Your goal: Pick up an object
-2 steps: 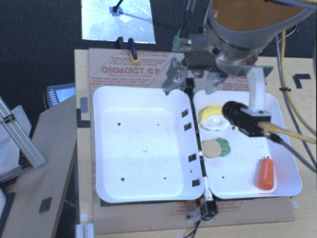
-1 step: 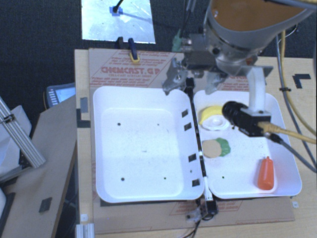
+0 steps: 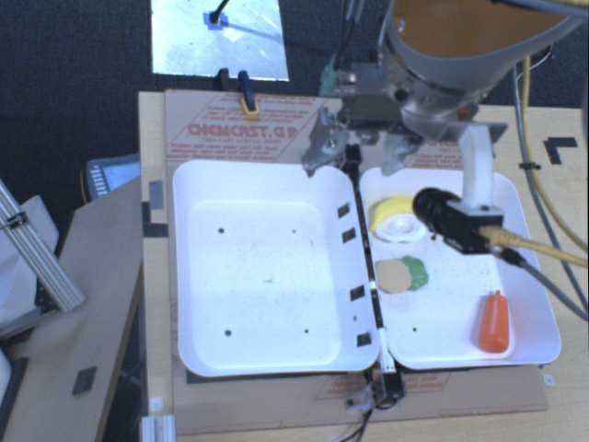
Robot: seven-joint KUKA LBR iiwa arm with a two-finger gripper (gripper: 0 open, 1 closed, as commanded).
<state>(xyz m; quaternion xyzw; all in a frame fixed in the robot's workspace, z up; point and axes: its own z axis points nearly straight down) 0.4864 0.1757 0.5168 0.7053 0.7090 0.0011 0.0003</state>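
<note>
Your gripper (image 3: 359, 153) hangs over the far edge of the worktop, above the divide between the two bins; its jaws stand apart with nothing between them. The pickable items lie in the right bin (image 3: 534, 334): a yellow piece (image 3: 396, 215), a tan-and-green piece (image 3: 401, 274) and an orange bottle (image 3: 494, 321), all untouched.

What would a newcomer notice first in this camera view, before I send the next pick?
The big grey and orange arm hangs over the back of the bins, its gripper open above the divider between them. In the right bin lie an orange bottle-shaped piece near the front, a yellow piece farther back, and a tan and green piece by the divider.
</note>
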